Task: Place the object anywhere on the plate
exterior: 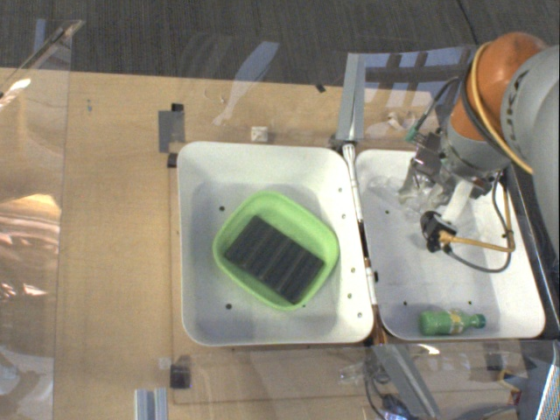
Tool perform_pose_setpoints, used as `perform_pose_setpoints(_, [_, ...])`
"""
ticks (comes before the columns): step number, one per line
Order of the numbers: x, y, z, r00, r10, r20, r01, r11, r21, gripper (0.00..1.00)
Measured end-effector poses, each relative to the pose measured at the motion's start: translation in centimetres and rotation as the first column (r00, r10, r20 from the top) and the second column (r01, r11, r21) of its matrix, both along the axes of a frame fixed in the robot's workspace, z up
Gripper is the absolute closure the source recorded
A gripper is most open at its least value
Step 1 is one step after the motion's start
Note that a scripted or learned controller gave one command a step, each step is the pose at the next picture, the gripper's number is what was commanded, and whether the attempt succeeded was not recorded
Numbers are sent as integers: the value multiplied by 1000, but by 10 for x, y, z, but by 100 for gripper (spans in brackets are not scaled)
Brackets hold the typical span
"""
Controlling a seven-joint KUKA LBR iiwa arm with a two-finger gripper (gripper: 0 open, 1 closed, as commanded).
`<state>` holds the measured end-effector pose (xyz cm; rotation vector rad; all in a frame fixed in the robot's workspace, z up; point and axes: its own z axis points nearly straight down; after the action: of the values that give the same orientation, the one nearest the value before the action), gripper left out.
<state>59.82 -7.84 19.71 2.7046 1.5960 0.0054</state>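
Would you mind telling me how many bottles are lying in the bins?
1: a green bottle lies on its side near the front edge of the right bin. The arm covers part of that bin, so another may be hidden.

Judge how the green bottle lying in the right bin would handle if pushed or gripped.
The green bottle lies on its side near the right bin's front wall, so it would probably roll. Its rounded, apparently glossy body could slip. It looks small, likely light.

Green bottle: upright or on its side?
On its side: the bottle lies lengthwise on the right bin's floor, cap pointing right.

arm cut off at right edge
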Motion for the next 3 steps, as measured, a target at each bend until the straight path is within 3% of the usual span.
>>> perform_pose_setpoints(1, [15, 94, 2, 993, 118, 1, -118, 993, 0, 100])
perform_pose_setpoints(2, [15, 94, 2, 993, 118, 1, -118, 993, 0, 0])
perform_pose_setpoints(3, [23, 36, 39, 920, 392, 0, -392, 920, -3, 0])
